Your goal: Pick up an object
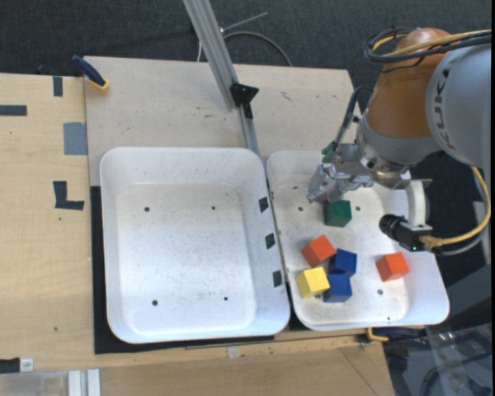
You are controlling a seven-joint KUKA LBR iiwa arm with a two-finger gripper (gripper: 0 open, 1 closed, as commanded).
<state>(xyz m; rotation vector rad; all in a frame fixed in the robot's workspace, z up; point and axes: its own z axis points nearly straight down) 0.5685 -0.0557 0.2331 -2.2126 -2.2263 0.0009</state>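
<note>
Right bin (pixel 429 304): matte cubes, including green cube (pixel 338 213). Gripper (pixel 328 190) angled down just above it; grip state cannot be told.

A green block (pixel 338 214) sits flat near the back of the right bin (pixel 429 304), well apart from the orange, blue and yellow blocks clustered nearer the front.

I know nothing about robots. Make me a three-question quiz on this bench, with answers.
1. True or false: the blocks lie in the right bin.
2. Which block is nearest the gripper? A yellow B green C blue
3. How many orange blocks are there?

Key: 1 true. 2 B, the green block. 3 two: one beside the blue blocks, one apart from the cluster, which includes the yellow block.
</note>
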